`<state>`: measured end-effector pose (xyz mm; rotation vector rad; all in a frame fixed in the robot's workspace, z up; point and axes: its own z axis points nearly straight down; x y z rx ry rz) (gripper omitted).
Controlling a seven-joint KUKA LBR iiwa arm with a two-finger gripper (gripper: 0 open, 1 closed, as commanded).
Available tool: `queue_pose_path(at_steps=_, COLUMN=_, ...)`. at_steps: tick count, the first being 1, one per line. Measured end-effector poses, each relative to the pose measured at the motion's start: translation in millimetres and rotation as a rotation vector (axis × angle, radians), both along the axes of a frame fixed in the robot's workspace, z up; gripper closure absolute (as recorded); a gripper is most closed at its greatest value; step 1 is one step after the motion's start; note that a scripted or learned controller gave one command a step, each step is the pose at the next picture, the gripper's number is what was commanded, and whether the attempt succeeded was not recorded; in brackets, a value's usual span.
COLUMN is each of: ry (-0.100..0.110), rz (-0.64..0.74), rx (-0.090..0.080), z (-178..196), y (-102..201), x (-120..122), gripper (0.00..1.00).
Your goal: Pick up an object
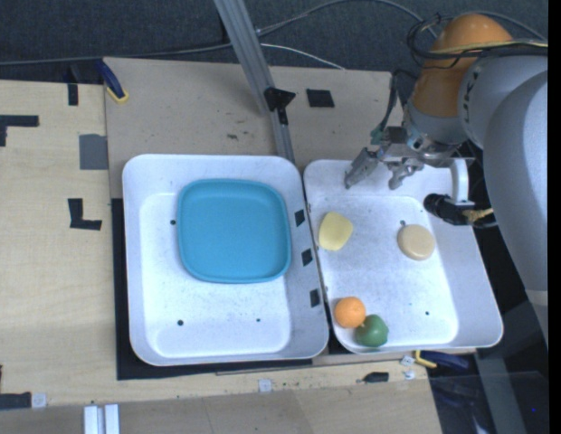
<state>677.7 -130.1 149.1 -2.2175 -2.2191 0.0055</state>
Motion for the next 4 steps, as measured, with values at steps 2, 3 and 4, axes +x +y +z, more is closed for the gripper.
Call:
queue_pose_path(at_steps=2, ry=-0.004, rz=0.000, rx=-0.001, z=-61.2, y=6.9, x=-1.1, gripper=0.00)
queue_pose_path(at_steps=3, ry=-0.006, rz=0.001, rx=-0.002, z=-49.8, y=7.1, x=-0.6, gripper=1.00)
queue_pose_path(at_steps=4, ry=-0.009, rz=0.000, rx=-0.001, z=-6.6, y=11.3, x=-2.0, gripper=1.00)
